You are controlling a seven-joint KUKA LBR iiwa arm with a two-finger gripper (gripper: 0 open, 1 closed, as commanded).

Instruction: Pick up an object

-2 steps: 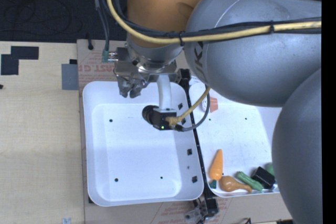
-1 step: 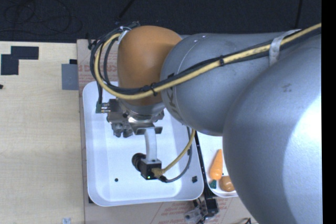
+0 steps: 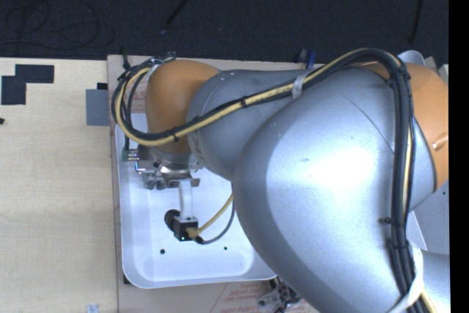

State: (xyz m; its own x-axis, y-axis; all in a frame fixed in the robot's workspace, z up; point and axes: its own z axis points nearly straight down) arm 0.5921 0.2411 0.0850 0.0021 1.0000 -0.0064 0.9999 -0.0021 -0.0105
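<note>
I've got the arm [image 3: 308, 157] hanging over the bin [image 3: 146, 264] at 7 o'clock, prob. lining up a pick; gripper [image 3: 167, 174] state, can't tell.

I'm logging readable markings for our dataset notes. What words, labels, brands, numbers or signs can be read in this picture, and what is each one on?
No text here reads clearly.
Reddish print on the brown cardboard below the white bin: too blurred to read.
Black shapes on the bench at left: plain patches, not letters.
</note>
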